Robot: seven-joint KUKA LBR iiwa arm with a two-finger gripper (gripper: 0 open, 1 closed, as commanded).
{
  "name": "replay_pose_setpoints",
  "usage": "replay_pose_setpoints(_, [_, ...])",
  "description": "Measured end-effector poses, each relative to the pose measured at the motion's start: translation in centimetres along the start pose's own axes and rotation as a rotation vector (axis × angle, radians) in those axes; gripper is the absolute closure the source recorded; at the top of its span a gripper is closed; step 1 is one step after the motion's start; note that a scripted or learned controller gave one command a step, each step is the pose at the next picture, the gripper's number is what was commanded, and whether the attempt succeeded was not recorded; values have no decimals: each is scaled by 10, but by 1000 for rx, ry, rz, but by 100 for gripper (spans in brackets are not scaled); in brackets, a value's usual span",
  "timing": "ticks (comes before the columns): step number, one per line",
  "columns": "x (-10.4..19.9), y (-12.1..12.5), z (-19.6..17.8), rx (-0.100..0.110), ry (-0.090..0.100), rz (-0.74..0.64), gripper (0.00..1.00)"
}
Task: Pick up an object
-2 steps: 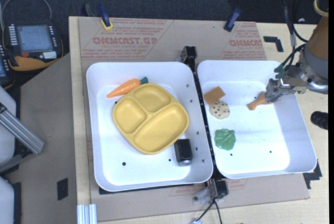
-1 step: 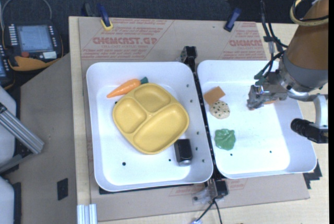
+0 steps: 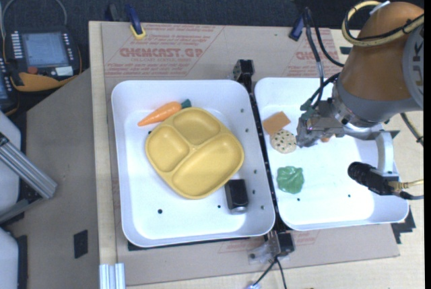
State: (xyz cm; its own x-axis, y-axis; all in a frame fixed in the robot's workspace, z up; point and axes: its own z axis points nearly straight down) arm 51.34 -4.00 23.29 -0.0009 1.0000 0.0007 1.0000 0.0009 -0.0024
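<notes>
A round speckled cookie [image 3: 283, 141] (possibly chocolate-chip) lies beside the claw [image 3: 311, 133], whose grip I cannot tell.

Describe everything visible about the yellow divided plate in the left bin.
The yellow plate looks like moulded plastic, a rounded square split by raised ridges into three compartments, two smaller and one larger. It lies flat and right side up, turned at an angle, near the middle of the left bin. Nothing sits in its compartments. The toy carrot lies against its upper left rim, and a small black block sits at its lower right edge.
</notes>
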Motion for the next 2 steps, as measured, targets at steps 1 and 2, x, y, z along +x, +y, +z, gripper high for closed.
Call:
replay_pose_setpoints(1, [55,2,13,1,0,-1,100])
replay_pose_setpoints(2, [98,7,14,-3,-1,-1,100])
